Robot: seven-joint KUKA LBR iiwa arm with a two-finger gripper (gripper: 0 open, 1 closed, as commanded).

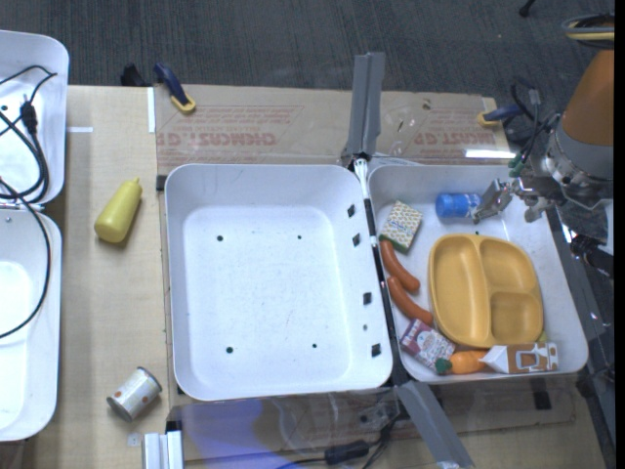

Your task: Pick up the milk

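Observation:
The milk (520, 358) is a white carton with orange print. It lies on its side in the front right corner of the right bin (571, 306), against the front wall. My gripper (515, 201) hangs over the far right part of that bin, next to a blue can (456, 204). Its fingers (496, 199) stand apart with nothing between them. A yellow divided plate (485, 289) lies between the gripper and the milk.
An orange carrot (467, 362) and a small red-and-white carton (427, 344) touch the milk's left end. Two sausages (402, 281) and a green-white box (400, 225) lie along the bin's left side. The left bin (264, 272) adjoins. A yellow bottle (118, 211) and a can (133, 393) lie on the bench.

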